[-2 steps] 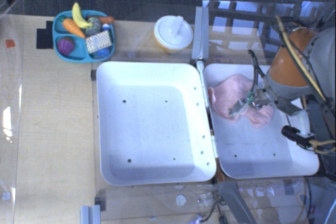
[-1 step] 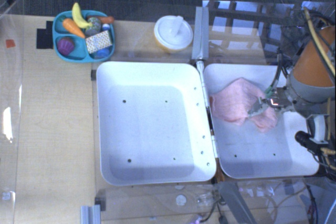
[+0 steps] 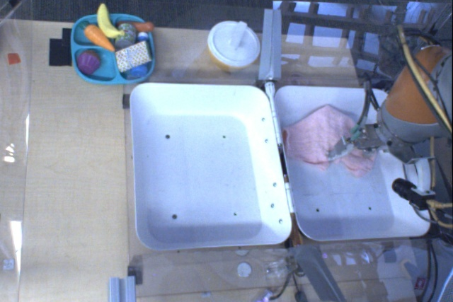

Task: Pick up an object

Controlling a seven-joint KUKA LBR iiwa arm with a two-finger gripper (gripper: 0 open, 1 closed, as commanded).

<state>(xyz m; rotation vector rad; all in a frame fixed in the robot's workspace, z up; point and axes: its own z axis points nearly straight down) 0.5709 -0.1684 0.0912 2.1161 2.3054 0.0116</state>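
Over the right bin (image 3: 368, 223), the hand (image 3: 342, 148) sits low on the right part of a pink cloth (image 3: 320, 136); fingers lie against the fabric, spread not readable, so open or closed: cannot tell. Cloth lies crumpled in the far half of the right bin, between its left wall and the arm (image 3: 414, 102), which comes in from the right. Left bin (image 3: 205, 166) beside it, walls touching along the middle. On the desk (image 3: 64, 173), far left: blue tray (image 3: 112, 48) with toy food, a banana (image 3: 107, 22) on top. White lidded cup (image 3: 233, 44) stands far of the left bin
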